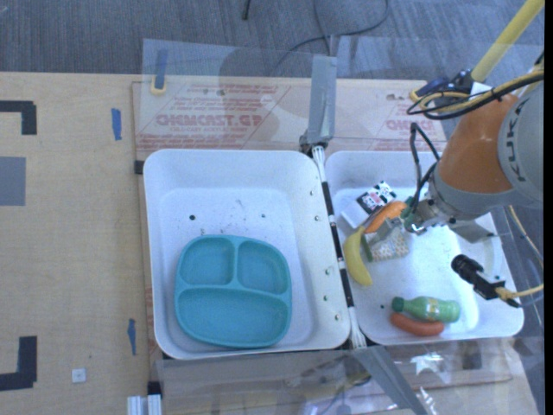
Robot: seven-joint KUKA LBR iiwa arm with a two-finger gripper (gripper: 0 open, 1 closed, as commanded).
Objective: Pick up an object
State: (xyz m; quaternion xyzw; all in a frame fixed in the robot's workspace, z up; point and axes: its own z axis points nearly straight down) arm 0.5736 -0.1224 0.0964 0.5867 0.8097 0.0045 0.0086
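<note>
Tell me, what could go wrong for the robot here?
The end effector sits low in the right bin among a tight cluster: a carrot, a banana and a small card. It might nudge the pile or catch the wrong piece. The carrot and banana are round and could slip out. The green bottle and the red sausage touch, so one may drag the other.

Two shallow white bins sit side by side on the tabletop (69, 258). The left bin (164, 180) holds a teal divided plate (232, 290) lying flat toward its near side. In the right bin (505, 318), the gripper (413, 220) hangs low just beside a carrot (384, 215), with a small black-and-white item (376, 197) beyond it. A yellow banana (356, 258) lies along the bin's left wall, next to a speckled sponge-like block (389, 245). Near the front edge, a green bottle (425, 308) rests against a red sausage (416, 324).
</note>
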